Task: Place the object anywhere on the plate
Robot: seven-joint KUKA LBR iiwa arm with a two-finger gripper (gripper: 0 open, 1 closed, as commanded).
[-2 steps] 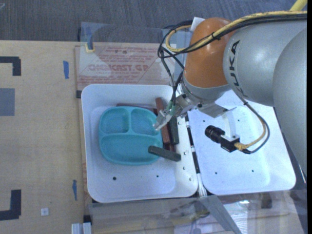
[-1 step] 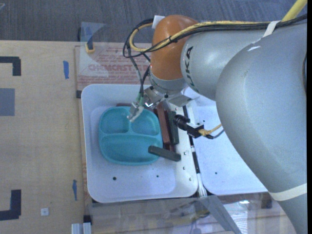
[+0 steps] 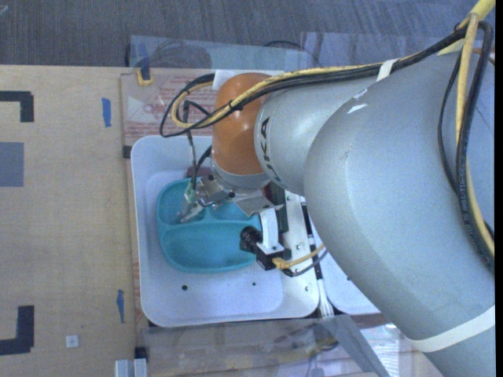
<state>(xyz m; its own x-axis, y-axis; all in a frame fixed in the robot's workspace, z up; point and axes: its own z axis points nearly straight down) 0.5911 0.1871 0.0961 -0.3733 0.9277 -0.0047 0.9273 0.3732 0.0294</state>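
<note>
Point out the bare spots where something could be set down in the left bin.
Bare floor of the white bin runs along its near edge, below the teal plate. The plate's lower section is bare too. Around the gripper and arm it is crowded.

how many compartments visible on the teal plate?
3. On the teal plate: a large one along the lower side, a small one at upper left, and part of one at upper right under the gripper. The arm may hide more.

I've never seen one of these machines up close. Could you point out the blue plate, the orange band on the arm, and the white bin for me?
Divided teal plate (image 3: 206,246): camera view, on its larger compartment's floor.
Orange band (image 3: 234,128): camera view, on its rounded top.
White bin (image 3: 212,297): camera view, on its bare floor below the plate.
</note>
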